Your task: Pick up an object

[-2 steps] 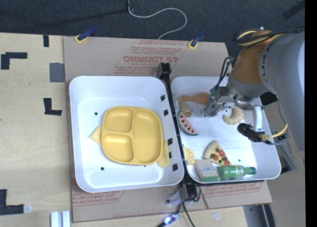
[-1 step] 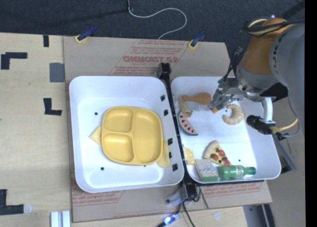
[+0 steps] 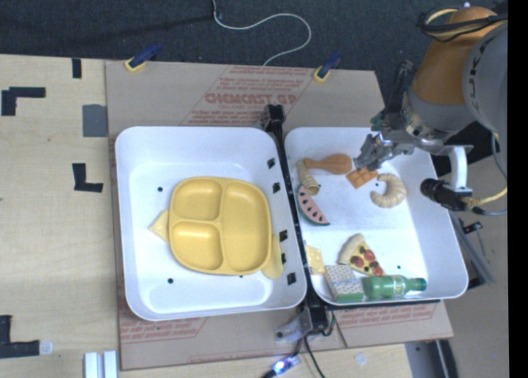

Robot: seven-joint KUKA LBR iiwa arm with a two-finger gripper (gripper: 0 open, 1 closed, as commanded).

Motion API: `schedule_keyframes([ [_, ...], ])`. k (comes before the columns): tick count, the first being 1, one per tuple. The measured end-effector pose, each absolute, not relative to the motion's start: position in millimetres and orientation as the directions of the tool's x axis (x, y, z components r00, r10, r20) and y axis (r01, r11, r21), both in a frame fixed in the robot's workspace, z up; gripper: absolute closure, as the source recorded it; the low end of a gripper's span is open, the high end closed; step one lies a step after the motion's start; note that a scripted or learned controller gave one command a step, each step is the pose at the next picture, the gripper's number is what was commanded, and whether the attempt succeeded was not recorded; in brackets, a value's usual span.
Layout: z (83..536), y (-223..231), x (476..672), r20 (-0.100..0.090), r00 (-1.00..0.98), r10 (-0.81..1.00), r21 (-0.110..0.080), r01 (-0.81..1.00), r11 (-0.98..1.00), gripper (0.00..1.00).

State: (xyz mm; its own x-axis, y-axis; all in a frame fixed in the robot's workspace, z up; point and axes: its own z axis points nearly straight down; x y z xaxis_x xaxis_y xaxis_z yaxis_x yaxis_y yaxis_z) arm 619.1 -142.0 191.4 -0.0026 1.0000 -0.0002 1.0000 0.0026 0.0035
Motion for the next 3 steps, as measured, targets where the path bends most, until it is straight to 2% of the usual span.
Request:
schedule_keyframes([
  [1, 226.8, -141.4, 620.1, 0.000, -0.002, 1.000, 0.003, 1.000, 0.002, 1.00],
  [3, 212.9, -67.0, 541.3, 0.001, -0.003, 1.000, -0.004, 1.000, 0.003, 1.00],
])
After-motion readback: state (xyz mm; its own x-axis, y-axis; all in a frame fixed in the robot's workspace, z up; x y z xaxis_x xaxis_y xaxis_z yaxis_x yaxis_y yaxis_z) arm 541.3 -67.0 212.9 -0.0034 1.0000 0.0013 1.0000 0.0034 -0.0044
